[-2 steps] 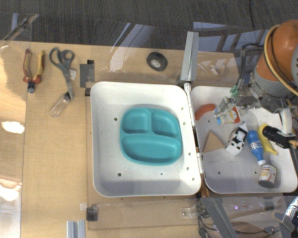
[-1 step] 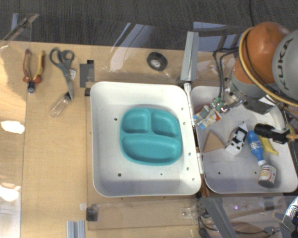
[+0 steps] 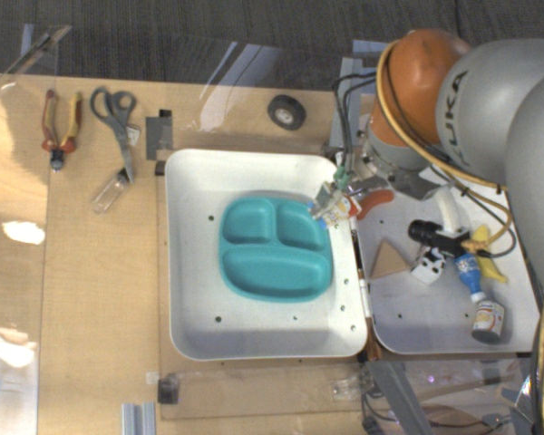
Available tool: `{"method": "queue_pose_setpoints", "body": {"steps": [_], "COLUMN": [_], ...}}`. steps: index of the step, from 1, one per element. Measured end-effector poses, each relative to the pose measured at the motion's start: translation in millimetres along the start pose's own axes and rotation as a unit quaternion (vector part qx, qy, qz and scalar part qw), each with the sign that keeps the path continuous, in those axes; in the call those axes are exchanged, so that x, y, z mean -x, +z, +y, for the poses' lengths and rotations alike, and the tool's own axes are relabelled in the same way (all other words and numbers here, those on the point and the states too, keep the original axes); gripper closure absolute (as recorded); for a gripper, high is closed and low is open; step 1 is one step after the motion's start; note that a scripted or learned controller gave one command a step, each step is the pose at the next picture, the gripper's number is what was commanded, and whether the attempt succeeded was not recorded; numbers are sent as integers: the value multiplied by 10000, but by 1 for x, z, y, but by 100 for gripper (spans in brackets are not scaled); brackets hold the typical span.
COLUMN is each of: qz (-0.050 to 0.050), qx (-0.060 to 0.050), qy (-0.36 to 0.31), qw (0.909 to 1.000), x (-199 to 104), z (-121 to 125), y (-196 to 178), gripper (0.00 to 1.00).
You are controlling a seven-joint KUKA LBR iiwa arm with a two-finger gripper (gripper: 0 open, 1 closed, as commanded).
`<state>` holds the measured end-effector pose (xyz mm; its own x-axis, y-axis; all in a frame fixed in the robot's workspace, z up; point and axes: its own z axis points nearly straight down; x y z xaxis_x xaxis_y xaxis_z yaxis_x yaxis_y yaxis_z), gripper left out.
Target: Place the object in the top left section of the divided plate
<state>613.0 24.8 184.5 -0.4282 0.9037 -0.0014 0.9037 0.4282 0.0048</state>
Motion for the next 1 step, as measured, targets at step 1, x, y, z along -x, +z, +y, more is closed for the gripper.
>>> {"method": "queue_pose_setpoints", "body": {"steps": [1], "qz": [2], "qx": [4], "qy": [-799], "qw": [9968], "x": [-61], "z": [74], "y": [-68], "gripper": [100]}}
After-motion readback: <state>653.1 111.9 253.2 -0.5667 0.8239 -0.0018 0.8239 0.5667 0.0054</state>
